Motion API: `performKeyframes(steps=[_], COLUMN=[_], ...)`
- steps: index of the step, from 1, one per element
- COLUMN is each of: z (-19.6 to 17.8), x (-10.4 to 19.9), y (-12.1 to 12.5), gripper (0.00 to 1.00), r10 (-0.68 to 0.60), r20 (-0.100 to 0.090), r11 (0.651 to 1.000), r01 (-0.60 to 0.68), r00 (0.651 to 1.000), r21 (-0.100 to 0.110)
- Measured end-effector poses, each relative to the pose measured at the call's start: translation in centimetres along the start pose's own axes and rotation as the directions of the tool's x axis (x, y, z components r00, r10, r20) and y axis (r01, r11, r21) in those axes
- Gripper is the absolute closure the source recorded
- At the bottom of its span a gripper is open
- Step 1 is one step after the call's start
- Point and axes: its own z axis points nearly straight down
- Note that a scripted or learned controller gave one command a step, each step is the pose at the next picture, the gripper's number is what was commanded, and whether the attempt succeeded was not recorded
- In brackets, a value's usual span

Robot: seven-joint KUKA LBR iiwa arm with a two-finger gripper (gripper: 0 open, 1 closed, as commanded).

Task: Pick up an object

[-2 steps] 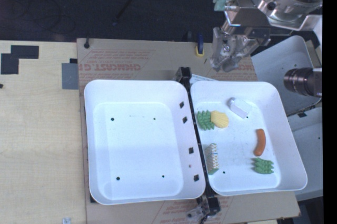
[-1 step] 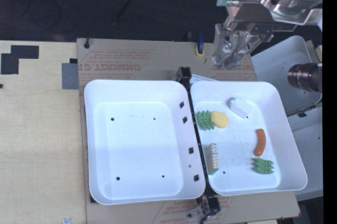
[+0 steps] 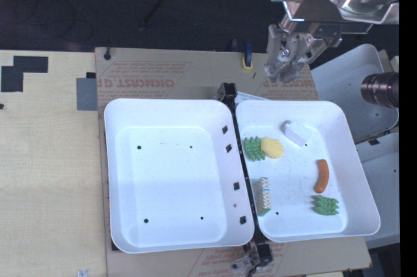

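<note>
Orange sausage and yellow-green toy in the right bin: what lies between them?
Between the orange sausage and yellow-green toy, only bare bin floor; the white block lies further back.

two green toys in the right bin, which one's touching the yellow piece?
The green toy at the bin's left side, near the divider: it sits against the yellow piece. The other green toy lies alone near the front right corner, below the orange sausage.

1. You have two bins side by side: the left bin (image 3: 169, 174) and the right bin (image 3: 303, 168).
2. In the right bin, near its left wall, a corn cob (image 3: 264, 148) lies behind a brush (image 3: 262, 196).
3. A small block (image 3: 296, 134) sits toward its back edge.
4. A sausage (image 3: 321, 176) lies near its right wall, with a leafy piece (image 3: 325, 205) just before it.
</note>
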Motion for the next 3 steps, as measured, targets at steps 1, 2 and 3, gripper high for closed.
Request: performKeyframes(steps=[1, 2, 3], z=[-0.9, -1.8, -2.8], x=[0.1, 0.1, 0.2], y=[0.0, 0.0, 0.1], gripper=[1.00, 1.00, 1.00], r10=[-0.003, -0.005, -0.008], r20=[0.000, 0.000, -0.001], r11=[1.000, 1.000, 1.000], r01=[0.003, 0.005, 0.008], r00=[1.000, 1.000, 1.000], r21=[0.004, 0.007, 0.007])
